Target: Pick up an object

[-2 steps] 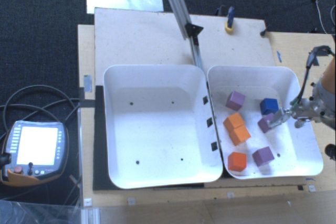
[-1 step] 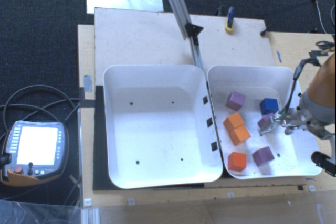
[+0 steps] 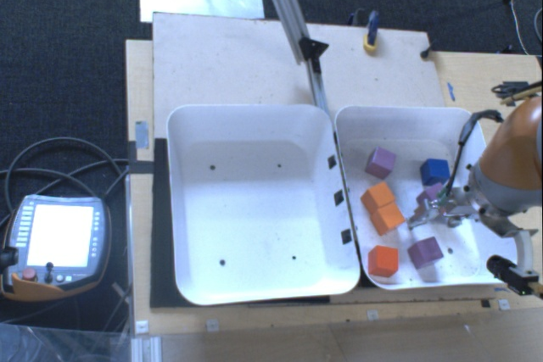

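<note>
The right bin (image 3: 399, 121) holds several blocks. A purple cube (image 3: 381, 161) lies toward the back, with a blue cube (image 3: 434, 171) to its right. Two orange blocks (image 3: 378, 197) (image 3: 389, 219) sit together near the middle, and an orange cube (image 3: 383, 260) rests at the front wall. Another purple cube (image 3: 425, 251) lies at the front. My gripper (image 3: 430, 214) hangs low over the bin's middle, just right of the orange blocks. A small purple block (image 3: 431, 192) sits right behind it, partly hidden by it.
The left bin (image 3: 182, 182) stands beside the right one, with a shared wall between them. A metal pole (image 3: 284, 0) slants over the board behind the bins. A teach pendant (image 3: 55, 246) lies at the far left. My arm covers the right bin's right side.
</note>
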Controlling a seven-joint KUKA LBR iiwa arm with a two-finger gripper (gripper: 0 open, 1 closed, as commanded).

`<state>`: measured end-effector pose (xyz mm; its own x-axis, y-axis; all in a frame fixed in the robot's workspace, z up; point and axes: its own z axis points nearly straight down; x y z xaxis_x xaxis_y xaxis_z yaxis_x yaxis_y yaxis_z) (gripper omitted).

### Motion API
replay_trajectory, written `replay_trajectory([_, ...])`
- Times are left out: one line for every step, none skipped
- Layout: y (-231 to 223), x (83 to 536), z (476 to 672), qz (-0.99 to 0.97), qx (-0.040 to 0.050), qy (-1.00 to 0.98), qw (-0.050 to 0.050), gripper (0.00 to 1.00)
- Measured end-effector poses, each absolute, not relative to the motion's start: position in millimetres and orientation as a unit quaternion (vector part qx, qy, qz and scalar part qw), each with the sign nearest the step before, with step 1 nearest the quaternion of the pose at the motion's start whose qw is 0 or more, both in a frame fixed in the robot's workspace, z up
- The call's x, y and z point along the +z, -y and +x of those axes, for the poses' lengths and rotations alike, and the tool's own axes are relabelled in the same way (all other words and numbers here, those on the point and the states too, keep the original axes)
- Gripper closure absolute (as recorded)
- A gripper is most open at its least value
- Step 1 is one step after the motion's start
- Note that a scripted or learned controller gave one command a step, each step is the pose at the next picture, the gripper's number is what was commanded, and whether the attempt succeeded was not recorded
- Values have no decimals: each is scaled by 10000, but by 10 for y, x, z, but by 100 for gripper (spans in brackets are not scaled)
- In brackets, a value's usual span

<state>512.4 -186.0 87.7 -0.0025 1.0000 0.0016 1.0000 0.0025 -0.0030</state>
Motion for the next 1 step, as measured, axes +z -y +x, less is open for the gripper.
replay_trajectory([1869,1011,5139,-7057,-7,7086,-12,100])
